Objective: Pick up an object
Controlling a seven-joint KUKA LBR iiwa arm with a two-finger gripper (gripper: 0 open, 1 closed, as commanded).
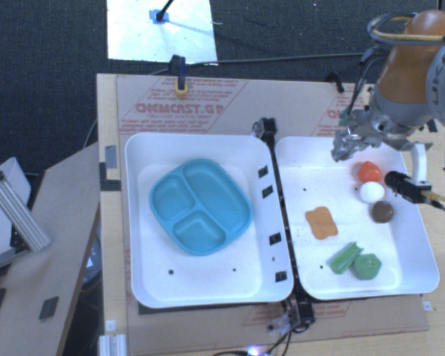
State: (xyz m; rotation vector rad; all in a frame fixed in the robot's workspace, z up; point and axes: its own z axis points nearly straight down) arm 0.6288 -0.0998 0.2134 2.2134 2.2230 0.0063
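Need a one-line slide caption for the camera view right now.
Gripper above the right bin's far edge; small food items lie in that bin, a blue divided plate in the left.

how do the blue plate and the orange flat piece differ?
Colour: the blue plate is light blue, the orange flat piece is orange.
Size: the blue plate is far larger than the orange flat piece.
Shape: the blue plate has three compartments and a raised rim; the orange flat piece looks like a plain slab.
Place: the blue plate lies in the left bin, the orange flat piece in the right bin.
Both lie flat, untouched.
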